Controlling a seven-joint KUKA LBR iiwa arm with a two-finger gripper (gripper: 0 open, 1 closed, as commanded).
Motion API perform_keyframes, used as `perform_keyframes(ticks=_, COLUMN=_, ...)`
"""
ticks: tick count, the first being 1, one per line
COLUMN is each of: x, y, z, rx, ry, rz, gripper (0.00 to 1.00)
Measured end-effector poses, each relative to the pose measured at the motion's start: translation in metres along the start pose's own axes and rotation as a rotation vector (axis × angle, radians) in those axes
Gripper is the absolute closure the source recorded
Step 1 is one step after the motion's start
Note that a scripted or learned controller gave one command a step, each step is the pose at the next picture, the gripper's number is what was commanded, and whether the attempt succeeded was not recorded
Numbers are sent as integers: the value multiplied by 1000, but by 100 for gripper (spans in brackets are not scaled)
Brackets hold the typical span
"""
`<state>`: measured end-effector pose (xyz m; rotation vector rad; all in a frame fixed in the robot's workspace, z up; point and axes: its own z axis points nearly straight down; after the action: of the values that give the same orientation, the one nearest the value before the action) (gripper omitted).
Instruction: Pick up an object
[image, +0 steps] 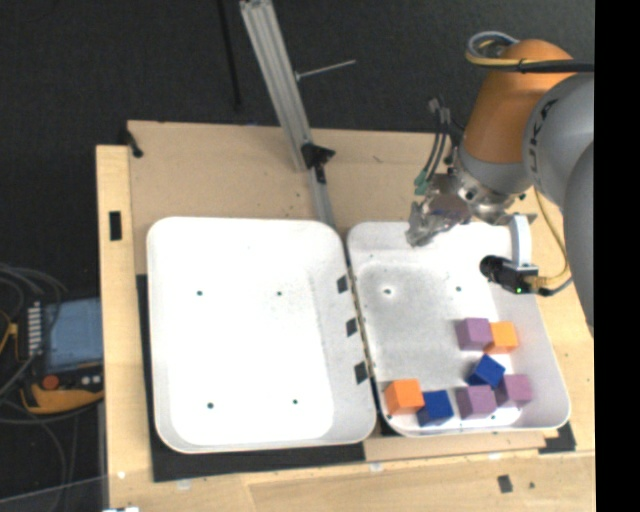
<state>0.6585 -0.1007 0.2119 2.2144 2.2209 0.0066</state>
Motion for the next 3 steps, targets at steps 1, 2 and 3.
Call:
perform_keyframes(ticks=1, x=1, y=1, z=-45, rx=0, ry=0, rz=-1, gripper=100)
perform_keyframes(ticks=2, x=52, y=-11, z=-53, rx=6, ry=2, rz=-3, gripper=100)
perform_keyframes(ticks=3, x=105, y=-19, z=-56, rx=8, ry=3, rz=-4, gripper=100)
